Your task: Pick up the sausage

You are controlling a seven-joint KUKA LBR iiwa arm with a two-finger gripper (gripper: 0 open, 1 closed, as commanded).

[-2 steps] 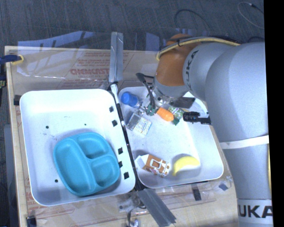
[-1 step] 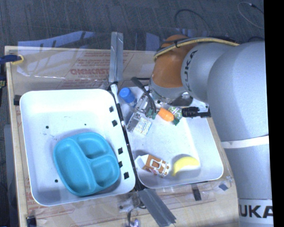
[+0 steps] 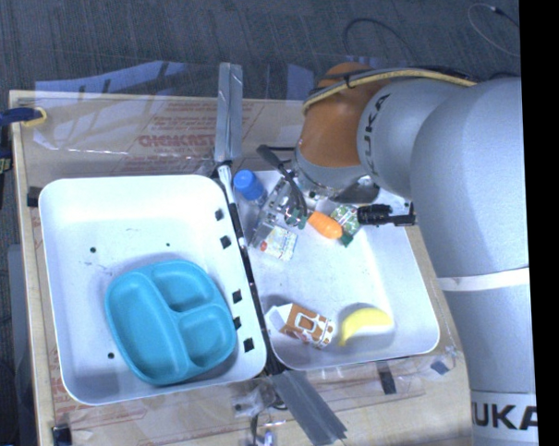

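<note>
Operator: One sausage [image 3: 307,325]: location?

Technician: Apparently the brown piece at the near end of the right bin [image 3: 406,258], just beside a banana [image 3: 365,323]. Pincer [image 3: 284,213] is at the far end, by a blue-capped bottle [image 3: 248,186]. Whether it is open or closed cannot be told.

The robot's arm [image 3: 463,191] is a thick, rounded limb of smooth matte grey casing, built from bulbous segments with soft curved joints. A glossy orange band [image 3: 335,123] wraps the section above the wrist, shaped like a domed collar. Beside that band, dark letters run along the grey shell, and at the lower right the casing carries the large black lettering "KUKA", cut off by the edge. A thin pale seam line crosses the broad lower segment. A slim dark cable arcs over the orange collar. The tool [image 3: 281,208] is a small cluster of dark and metallic parts, too cluttered to make out in detail.
</note>
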